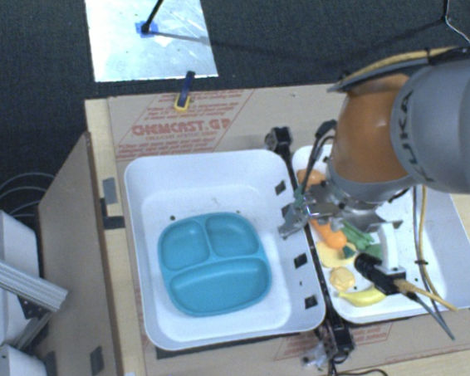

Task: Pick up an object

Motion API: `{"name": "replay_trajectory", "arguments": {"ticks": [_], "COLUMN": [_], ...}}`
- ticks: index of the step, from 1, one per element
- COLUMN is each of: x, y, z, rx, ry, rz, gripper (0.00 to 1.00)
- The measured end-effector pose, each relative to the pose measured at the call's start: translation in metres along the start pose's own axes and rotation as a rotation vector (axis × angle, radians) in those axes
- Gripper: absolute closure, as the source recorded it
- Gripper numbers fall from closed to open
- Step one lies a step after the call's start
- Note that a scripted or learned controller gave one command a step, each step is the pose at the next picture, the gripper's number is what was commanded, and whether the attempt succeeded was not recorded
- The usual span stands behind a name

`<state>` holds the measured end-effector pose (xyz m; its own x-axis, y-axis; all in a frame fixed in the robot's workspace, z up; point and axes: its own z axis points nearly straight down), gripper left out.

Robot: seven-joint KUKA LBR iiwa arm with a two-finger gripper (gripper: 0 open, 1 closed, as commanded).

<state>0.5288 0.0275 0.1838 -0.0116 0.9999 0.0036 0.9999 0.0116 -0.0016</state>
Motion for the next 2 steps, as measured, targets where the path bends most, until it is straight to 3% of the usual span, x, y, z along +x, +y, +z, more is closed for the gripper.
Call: {"name": "replay_trajectory", "arguments": {"ticks": [1,2], "x": [-0.068,-0.120], "y": [-0.045,-0.044], "z": [-0.001,0.104], "rx": [0.000,-0.001], "ry": [-0.006,-0.005], "rz": [0.017,0.016], "gripper": [0.00,0.00]}}
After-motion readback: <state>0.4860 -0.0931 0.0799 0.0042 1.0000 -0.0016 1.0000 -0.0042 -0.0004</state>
